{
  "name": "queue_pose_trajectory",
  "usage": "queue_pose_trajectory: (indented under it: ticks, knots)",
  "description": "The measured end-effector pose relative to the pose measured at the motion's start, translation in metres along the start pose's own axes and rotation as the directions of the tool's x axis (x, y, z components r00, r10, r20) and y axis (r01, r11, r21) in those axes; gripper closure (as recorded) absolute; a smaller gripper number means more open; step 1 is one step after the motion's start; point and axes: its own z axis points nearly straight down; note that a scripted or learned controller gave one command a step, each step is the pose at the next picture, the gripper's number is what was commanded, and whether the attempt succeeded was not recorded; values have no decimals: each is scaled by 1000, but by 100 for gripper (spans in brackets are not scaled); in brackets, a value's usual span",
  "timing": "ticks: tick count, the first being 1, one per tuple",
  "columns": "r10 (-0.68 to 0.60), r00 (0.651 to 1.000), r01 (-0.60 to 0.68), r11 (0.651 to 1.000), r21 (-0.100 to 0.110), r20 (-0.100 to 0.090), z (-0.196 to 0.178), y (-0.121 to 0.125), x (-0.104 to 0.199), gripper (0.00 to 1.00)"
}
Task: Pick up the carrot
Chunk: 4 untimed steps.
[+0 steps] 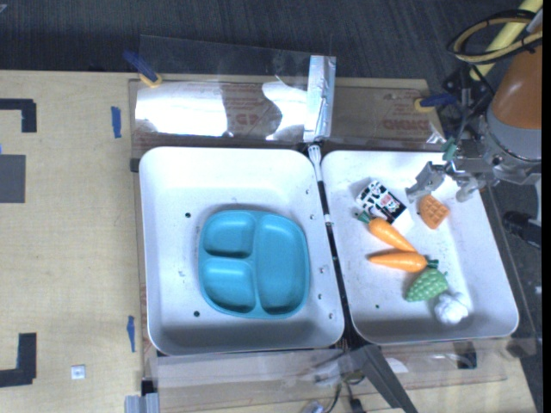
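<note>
My fingers (442,177) hover apart over the right bin (495,312), holding nothing.

The left bin (164,256) holds a blue tray (255,261). Two carrots (398,261) (389,231) lie mid-bin below my fingers, near an orange waffle (433,212).
</note>
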Motion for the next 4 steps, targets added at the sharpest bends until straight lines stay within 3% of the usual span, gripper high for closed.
queue_pose_trajectory:
  ticks: [1, 2, 3, 4]
  knots:
    - [-7, 1000, 7, 1000, 10, -1, 140, 24, 2, 0]
    - [-104, 995, 104, 995, -8, 2, 152, -34, 24, 0]
    - [63, 998, -63, 998, -8, 1, 152, -87, 6, 0]
    - [92, 996, -92, 996, -11, 2, 151, -93, 36, 0]
